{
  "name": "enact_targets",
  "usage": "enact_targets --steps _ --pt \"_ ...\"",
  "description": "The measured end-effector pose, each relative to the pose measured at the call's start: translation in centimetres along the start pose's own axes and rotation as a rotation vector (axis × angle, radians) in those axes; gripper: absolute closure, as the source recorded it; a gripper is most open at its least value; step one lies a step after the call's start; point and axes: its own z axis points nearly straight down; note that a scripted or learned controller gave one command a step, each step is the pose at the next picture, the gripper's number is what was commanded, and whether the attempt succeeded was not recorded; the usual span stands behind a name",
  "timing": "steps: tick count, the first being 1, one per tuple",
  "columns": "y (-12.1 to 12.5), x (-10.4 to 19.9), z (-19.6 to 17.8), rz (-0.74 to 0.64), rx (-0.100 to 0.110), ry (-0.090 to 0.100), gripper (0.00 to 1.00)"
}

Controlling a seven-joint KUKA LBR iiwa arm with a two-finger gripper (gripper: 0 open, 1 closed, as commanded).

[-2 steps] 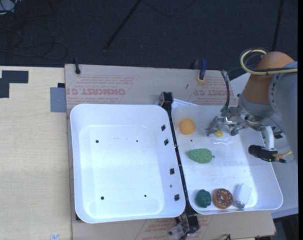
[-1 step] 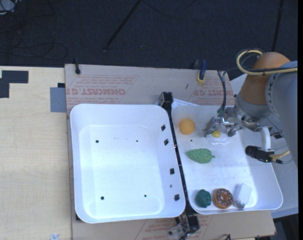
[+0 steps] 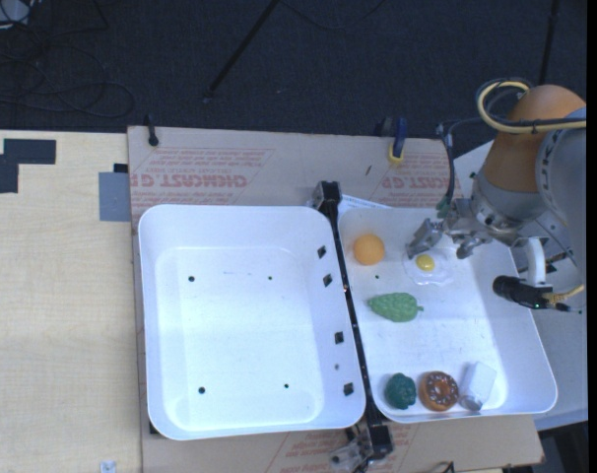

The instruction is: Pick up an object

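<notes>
The grey arm (image 3: 535, 180) with its orange band reaches in from the right, and its tool (image 3: 438, 236) hangs over the far part of the right bin (image 3: 520, 348). Its metal fingers (image 3: 423, 235) look spread apart, with nothing caught between them. A small yellow ball (image 3: 426, 261) sits just below the fingertips, resting on a clear, glassy patch (too faint to name) on the bin floor; whether the tool touches the ball cannot be told from this slant.

To the left of the ball, near the divider between the bins, lies an orange ball (image 3: 368, 249). Nearer the middle of the same bin lies a green leafy toy (image 3: 395, 306), well apart from the tool. Along the near edge three things lie in a row: a dark green lump (image 3: 401, 390), a brown ringed doughnut (image 3: 438, 390) just beside it, and a pale white block (image 3: 479, 383) tilted against the corner.

The left bin (image 3: 156, 264) sits alongside, its wall touching the right one. Both bins rest on a cardboard sheet (image 3: 239, 170) on the pale wooden counter (image 3: 52, 304).
</notes>
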Motion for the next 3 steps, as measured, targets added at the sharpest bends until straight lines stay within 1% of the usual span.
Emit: enact_targets --steps 1,2,3 --pt "-2.7 -3.8 -6.2 0.004 -0.001 -0.002 0.0" --pt "0.0 -3.4 -0.2 -0.003 0.005 0.0 0.0" --pt "0.0 -3.4 3.7 -0.004 0.005 0.001 0.0"
